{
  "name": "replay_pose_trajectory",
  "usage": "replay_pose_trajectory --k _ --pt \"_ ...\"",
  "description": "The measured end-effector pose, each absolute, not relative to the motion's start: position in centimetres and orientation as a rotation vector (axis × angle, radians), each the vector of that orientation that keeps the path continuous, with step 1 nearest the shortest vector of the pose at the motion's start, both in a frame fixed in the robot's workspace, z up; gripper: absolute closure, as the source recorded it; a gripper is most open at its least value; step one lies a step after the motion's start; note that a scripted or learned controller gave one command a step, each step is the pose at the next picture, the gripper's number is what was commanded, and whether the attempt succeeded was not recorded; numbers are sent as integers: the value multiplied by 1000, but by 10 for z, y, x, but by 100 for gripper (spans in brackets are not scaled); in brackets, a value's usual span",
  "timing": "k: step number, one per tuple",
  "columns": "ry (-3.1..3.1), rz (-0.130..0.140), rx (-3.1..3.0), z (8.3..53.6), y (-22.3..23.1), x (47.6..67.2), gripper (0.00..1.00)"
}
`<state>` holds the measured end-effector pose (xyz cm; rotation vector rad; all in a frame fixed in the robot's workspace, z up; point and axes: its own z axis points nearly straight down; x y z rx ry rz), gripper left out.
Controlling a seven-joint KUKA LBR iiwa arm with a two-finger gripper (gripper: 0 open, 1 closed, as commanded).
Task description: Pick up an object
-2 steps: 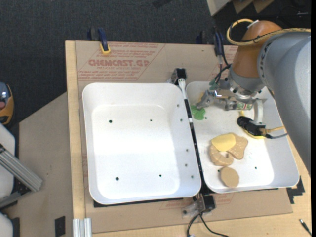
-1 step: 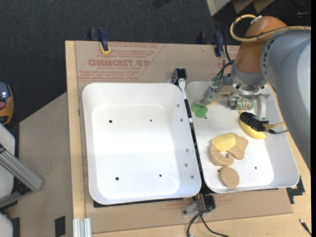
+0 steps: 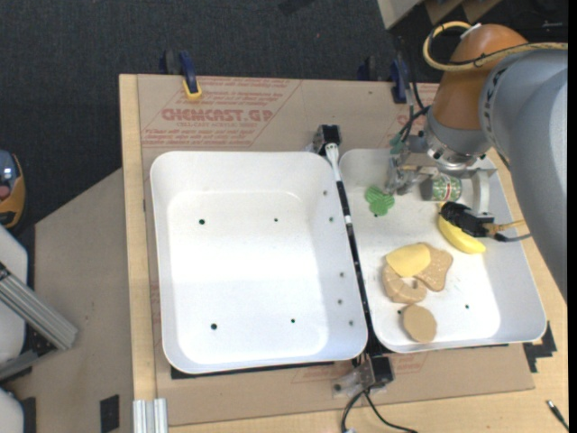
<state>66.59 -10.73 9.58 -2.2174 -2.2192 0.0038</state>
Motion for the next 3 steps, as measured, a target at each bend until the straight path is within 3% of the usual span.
replay_pose_trajectory --k 2,3 --pt "-2217 2 -2221 85 -108 578 100" --pt "-2219 2 -2220 85 -110 575 100"
